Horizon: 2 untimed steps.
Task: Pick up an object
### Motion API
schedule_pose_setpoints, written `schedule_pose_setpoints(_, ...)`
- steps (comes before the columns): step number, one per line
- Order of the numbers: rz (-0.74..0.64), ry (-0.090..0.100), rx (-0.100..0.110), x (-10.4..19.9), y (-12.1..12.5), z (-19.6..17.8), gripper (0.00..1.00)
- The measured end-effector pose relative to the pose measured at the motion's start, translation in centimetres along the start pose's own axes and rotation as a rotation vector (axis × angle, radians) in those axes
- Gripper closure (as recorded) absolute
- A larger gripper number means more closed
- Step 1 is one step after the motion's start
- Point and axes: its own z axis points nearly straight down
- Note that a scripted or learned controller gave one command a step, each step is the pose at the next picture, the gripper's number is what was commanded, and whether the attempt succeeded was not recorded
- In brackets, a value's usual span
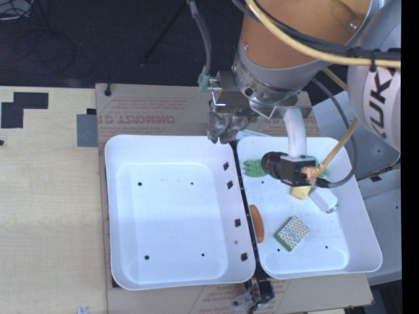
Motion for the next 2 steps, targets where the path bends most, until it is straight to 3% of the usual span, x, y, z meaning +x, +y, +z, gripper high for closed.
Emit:
schedule_pose_setpoints(1,0.001,-0.001,0.002,5.7,2.6,-2.4,1.00)
schedule_pose_setpoints(2,0.002,-0.001,0.004,8.2,0.1,-6.1,1.00)
